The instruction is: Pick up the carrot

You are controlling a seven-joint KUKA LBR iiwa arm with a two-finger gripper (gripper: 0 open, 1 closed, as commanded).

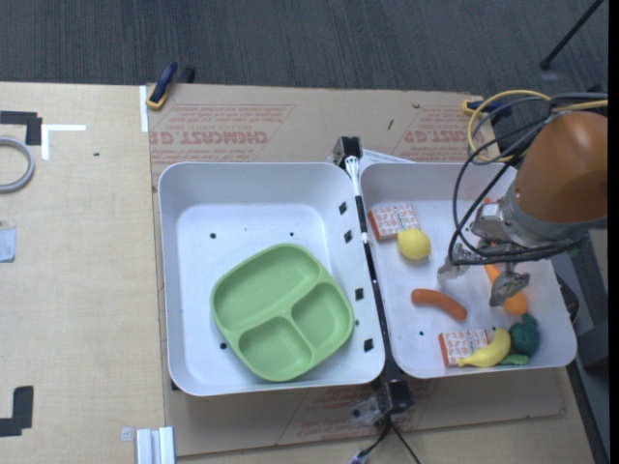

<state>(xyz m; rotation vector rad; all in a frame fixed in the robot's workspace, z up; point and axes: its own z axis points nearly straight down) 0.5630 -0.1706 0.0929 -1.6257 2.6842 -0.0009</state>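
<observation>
In the left bin (184, 259), a green plate (280, 309) is lying idle. In the right bin (426, 361), the gripper (481, 278) is hovering with jaws spread wide beside a sausage (438, 303). The carrot (516, 304) is lying slantwise, partly under the far jaw. Closing well probably means centring over it first.

A carrot (507, 286), orange and stubby, lies on the floor of the right-hand white bin (411, 356), toward its right side. Only parts of it can be seen: a strip near the top and a rounded end lower down, with the middle covered from above. Its exact length and tilt cannot be made out. It sits just above a dark green item, well right of a long orange-red sausage-shaped piece lying flat mid-bin.
</observation>
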